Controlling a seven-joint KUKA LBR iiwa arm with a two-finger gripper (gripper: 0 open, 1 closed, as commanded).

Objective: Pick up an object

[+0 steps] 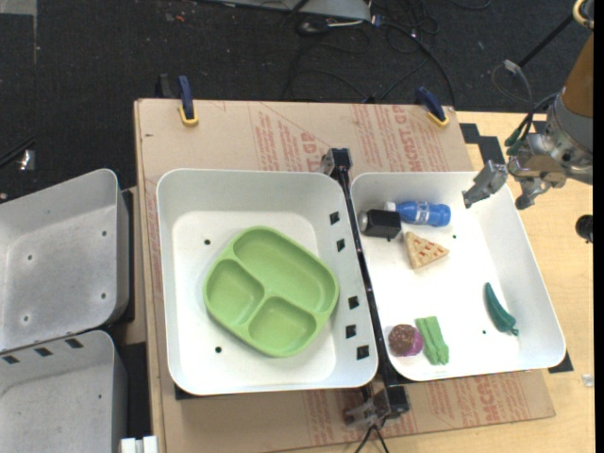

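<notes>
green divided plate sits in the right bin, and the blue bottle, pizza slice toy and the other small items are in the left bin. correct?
Not quite: the bins are swapped. The camera view shows the green divided plastic plate in the left white bin; the blue plastic bottle, triangular pizza slice toy and the other small items lie in the right white bin.

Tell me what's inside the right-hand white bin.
Inside the right-hand white bin: a blue bottle with black cap, tan pizza-slice toy, dark green curved piece, purple round toy, light green ridged piece. Nothing looks covered.
</notes>
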